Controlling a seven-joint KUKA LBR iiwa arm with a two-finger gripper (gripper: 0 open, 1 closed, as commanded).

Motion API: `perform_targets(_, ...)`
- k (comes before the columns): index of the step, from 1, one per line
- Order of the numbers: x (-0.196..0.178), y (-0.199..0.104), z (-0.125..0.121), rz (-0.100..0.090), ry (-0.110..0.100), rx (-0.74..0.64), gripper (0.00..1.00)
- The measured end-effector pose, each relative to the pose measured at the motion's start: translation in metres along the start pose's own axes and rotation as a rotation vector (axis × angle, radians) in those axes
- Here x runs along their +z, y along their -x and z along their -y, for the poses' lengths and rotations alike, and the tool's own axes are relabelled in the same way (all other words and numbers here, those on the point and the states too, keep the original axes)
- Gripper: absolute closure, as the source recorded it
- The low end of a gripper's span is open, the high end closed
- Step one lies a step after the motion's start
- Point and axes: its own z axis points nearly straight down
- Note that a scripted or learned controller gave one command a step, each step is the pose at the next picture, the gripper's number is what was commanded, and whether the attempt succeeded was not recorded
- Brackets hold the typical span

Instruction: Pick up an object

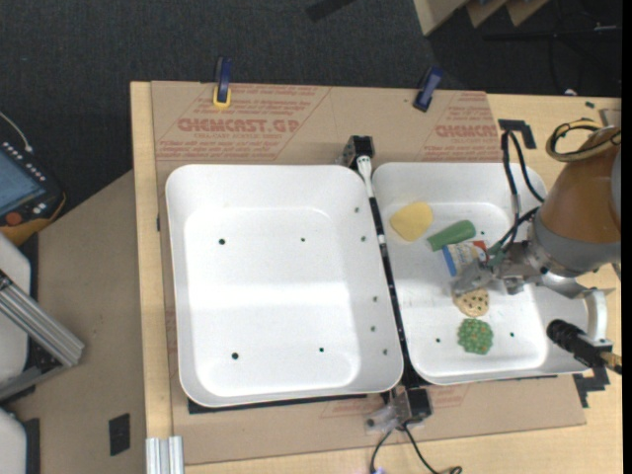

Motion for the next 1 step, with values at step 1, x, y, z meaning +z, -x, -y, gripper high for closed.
perform_targets(1,0.0125,-0.028,0.0041,0.001,0.003,0.001,0.0)
